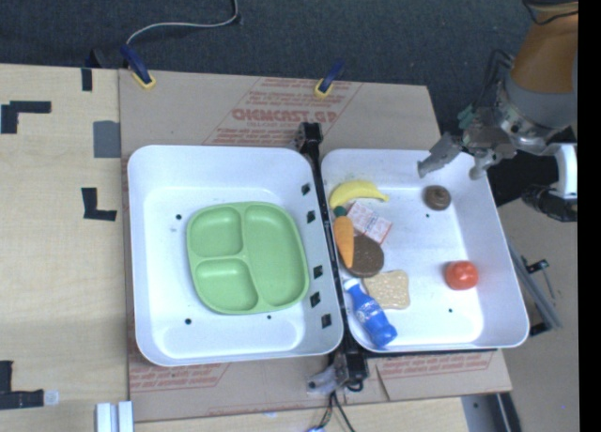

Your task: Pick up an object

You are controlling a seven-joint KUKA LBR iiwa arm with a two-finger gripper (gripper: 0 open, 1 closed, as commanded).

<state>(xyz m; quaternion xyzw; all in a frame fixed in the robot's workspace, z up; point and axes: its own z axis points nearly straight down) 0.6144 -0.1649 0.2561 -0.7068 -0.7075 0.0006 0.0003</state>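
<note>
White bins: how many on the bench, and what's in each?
2. The left bin holds a green divided plate. The right bin holds a banana, tomato, blue bottle and other small items; some may be hidden in the pile.

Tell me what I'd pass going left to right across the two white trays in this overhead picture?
Green divided plate in the left bin → banana near the right bin's left wall → small brown round thing → red tomato-like ball. The carrot, cookie, cracker and blue bottle crowd under the banana, so I leave them out.
</note>
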